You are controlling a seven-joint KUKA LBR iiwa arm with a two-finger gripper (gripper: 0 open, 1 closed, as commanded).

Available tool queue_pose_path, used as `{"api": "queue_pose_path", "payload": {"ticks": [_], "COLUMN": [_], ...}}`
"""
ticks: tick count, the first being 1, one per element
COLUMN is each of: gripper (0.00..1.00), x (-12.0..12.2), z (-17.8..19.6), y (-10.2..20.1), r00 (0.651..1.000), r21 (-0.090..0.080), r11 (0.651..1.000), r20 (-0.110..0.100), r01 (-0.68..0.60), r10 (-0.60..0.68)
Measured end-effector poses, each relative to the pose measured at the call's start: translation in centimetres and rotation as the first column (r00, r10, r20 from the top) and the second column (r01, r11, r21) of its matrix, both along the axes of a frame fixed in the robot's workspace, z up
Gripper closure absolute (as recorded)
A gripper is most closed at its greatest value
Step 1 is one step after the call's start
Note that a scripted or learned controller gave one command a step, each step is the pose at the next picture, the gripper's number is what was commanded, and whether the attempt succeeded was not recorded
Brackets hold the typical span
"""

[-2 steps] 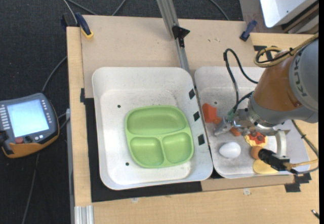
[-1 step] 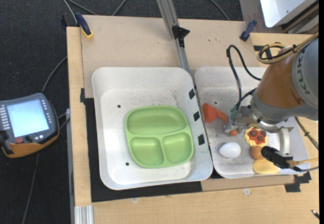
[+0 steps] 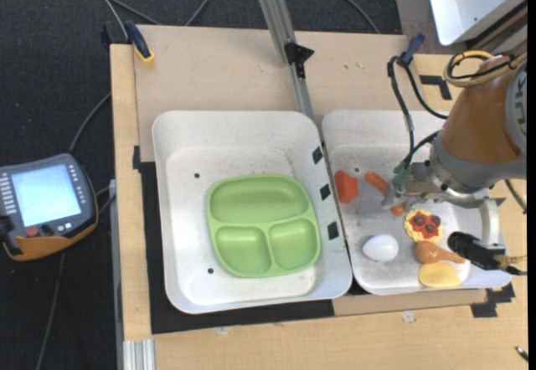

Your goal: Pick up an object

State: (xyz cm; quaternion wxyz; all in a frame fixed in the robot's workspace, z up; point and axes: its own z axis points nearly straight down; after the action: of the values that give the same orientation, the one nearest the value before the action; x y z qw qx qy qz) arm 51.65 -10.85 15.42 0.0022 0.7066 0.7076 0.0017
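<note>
My gripper (image 3: 400,195) hangs low over the middle of the right bin (image 3: 368,127), with the grey and orange arm reaching in from the right. Just left of it lies a small orange carrot-like piece (image 3: 376,182), and further left an orange-red block (image 3: 346,186). A round toy pizza (image 3: 422,225) lies right below the gripper. Near the front of the bin are a white egg (image 3: 380,248), a brown drumstick (image 3: 434,253) and a pale yellow piece (image 3: 440,275). I see nothing held in the gripper.
The left bin (image 3: 176,192) holds a green divided plate (image 3: 264,223). A metal pole (image 3: 280,21) slants up from between the bins. A teach pendant (image 3: 43,205) lies off the bench at the left. Cables run across the floor behind.
</note>
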Motion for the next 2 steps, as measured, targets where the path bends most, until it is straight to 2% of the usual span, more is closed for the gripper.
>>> {"api": "queue_pose_path", "payload": {"ticks": [2], "gripper": [1.0], "x": [-0.4], "z": [10.1], "y": [0.1], "r00": [1.0], "r21": [-0.001], "r11": [1.0], "r20": [0.002], "r01": [0.0], "r10": [0.0]}}
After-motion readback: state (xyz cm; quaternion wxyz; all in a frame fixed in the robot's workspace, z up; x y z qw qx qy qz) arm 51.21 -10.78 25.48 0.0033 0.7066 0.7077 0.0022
